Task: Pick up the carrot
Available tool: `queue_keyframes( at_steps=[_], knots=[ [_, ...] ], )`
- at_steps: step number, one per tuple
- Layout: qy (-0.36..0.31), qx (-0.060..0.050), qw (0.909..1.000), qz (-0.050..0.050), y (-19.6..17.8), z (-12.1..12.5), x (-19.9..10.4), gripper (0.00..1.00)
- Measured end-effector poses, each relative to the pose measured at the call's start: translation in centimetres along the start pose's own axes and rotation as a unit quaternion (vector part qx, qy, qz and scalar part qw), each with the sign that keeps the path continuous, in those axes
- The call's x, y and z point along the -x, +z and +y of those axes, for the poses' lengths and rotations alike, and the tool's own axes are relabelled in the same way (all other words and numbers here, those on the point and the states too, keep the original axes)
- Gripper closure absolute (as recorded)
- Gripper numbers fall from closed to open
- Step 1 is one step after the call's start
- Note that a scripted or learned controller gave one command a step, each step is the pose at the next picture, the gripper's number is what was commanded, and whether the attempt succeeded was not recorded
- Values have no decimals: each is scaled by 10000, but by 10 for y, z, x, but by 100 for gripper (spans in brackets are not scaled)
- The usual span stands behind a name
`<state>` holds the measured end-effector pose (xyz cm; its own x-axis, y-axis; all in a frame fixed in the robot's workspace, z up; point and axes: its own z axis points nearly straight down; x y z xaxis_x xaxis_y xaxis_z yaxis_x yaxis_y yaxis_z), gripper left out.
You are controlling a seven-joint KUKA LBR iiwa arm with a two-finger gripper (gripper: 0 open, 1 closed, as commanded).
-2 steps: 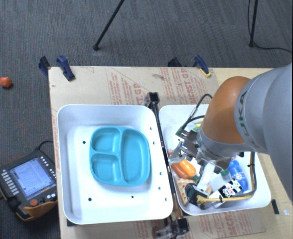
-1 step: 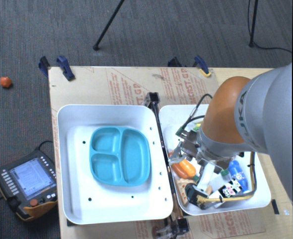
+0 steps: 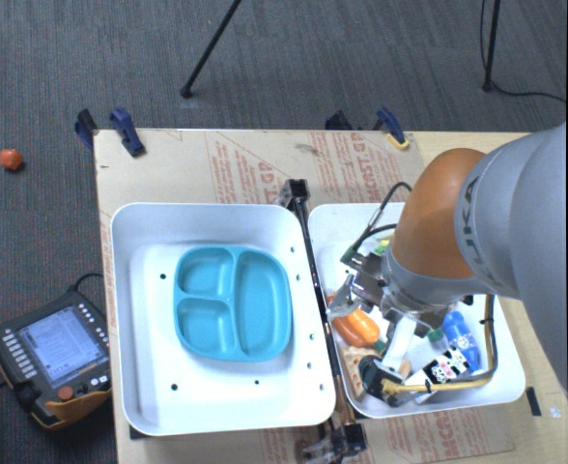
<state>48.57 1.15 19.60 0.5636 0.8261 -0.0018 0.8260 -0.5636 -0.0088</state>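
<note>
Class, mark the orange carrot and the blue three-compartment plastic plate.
orange carrot [image 3: 355, 328]: camera view, middle of its visible body.
blue three-compartment plastic plate [image 3: 263, 303]: camera view, floor of its largest compartment.

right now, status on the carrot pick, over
Gripper low over right bin, at the carrot. Carrot lies by that bin's left wall, grasp not confirmed. Blue item and black-and-white item nearby, view's right.

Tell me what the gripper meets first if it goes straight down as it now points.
Most likely the carrot, lying in the right bin just below the gripper. Depth is unclear from this slant, so it might miss and reach the bin floor.
</note>
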Motion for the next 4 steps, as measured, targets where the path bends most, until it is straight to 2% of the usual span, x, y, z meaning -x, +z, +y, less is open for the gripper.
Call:
queue_keyframes(
  at_steps=[3, 4],
  knots=[
    [0, 0, 10000, 0, 0, 0, 0, 0],
    [3083, 22, 9513, 11, 9, -6, 9, 0]
  ],
)
